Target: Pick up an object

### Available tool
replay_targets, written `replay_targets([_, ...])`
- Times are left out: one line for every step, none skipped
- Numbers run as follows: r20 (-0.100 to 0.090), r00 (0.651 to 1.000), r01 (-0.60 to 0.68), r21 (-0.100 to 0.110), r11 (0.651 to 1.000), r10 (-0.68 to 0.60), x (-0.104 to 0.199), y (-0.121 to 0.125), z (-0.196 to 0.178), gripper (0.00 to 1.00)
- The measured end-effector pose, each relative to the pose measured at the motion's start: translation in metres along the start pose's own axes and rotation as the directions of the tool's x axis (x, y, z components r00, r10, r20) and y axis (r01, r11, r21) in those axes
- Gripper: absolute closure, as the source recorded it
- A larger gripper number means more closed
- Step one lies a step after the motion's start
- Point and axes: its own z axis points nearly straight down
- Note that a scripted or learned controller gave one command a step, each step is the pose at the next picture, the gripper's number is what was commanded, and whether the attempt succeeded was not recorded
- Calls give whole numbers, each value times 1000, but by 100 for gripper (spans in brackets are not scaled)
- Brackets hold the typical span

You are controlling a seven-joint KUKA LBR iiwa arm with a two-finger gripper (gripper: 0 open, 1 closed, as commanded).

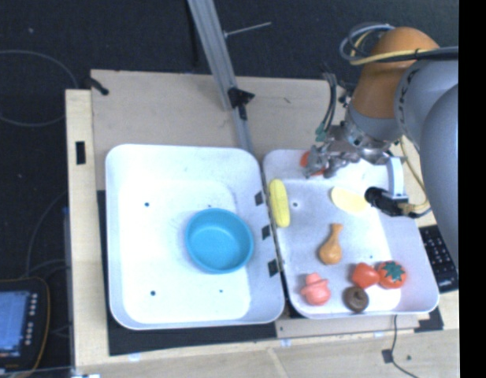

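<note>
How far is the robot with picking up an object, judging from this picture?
Done: the arm has reached the far end of the right bin, and the gripper is low beside a small red-orange object. In hand: nothing visibly lifted; a grasp cannot be confirmed. Left: the grasp and the lift. The corn and the pear-shaped toy lie untouched.

gripper (328, 161): I'm seeing its fingers blurring together | red object (305, 159): lying mostly hidden at gripper's 9 o'clock | arm (432, 109): getting cut off at 3 o'clock
</note>
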Motion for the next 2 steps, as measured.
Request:
replay_targets([0, 1000, 3, 0, 1000, -3, -1, 2, -48, 100])
replay_targets([-3, 1000, 3, 7, 1000, -3, 56, -13, -65, 100])
